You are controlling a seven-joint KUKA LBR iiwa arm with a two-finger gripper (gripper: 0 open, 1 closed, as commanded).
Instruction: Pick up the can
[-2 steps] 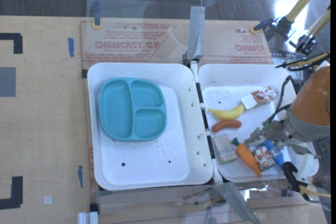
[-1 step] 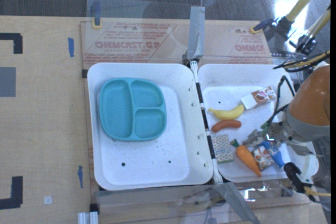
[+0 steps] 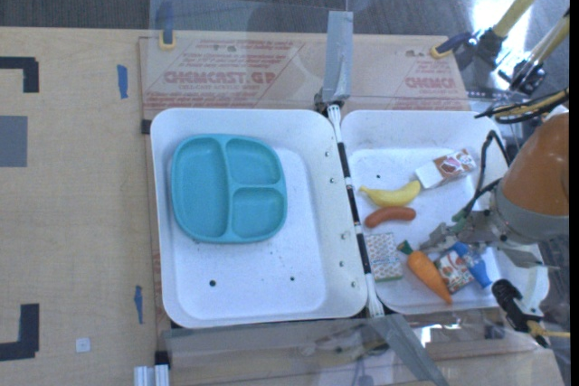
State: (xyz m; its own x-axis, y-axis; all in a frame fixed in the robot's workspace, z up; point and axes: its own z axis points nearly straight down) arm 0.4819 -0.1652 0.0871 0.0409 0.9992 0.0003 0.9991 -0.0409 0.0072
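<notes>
Bins of shallow white plastic sit side by side: the left bin bears a teal divided plate, the right bin a yellow banana, a red sausage and an orange carrot. Two-finger gripper hangs low over the right bin's near right corner; whether its fingers are apart cannot be told. The small can with a red, white and blue label lies on its side just below the gripper, beside the carrot.

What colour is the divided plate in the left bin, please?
Turquoise blue: the divided plate, seen in the camera view.
</notes>
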